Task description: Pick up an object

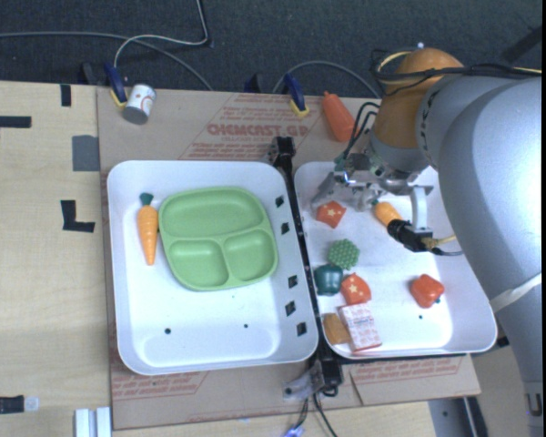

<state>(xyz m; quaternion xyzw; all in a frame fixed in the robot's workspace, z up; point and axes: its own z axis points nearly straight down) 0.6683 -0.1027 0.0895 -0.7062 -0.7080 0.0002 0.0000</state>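
1. The gripper (338, 192) hangs low over the upper left part of the right bin (455, 335). Its metal fingers are lost among brackets and cables, so how far apart they stand cannot be told, and nothing can be made out between them.
2. Just below it lies a small red-orange block (330, 213), boxy and matt, close to the fingertips; whether they touch it is unclear.
3. The grey arm (491, 171) covers the bin's upper right corner and much of its right side, and its orange band (409, 107) hides the bin's far rim there.
4. A short orange piece (385, 213), rounded and smooth, lies under the wrist, partly covered by a black cable fitting (409, 235).
5. Lower in the same bin sit a bumpy green lump (343, 253), a dark teal piece (328, 279) and a glossy red piece (356, 289), close together. A red pepper-like shape (427, 289) lies apart to the right.
6. Near the front rim a flat pink-and-white packet (359, 326) overlaps a tan biscuit-like slab (335, 329), which is half hidden.
7. An orange cone (338, 116) rests on the cardboard beyond the bin.
8. The left bin (136, 335) holds a smooth, pale green divided plate (218, 237) with three hollows and a plastic carrot (147, 228) with a green top beside it.
9. A small white cylinder (138, 103) lies at the cardboard's far left corner.
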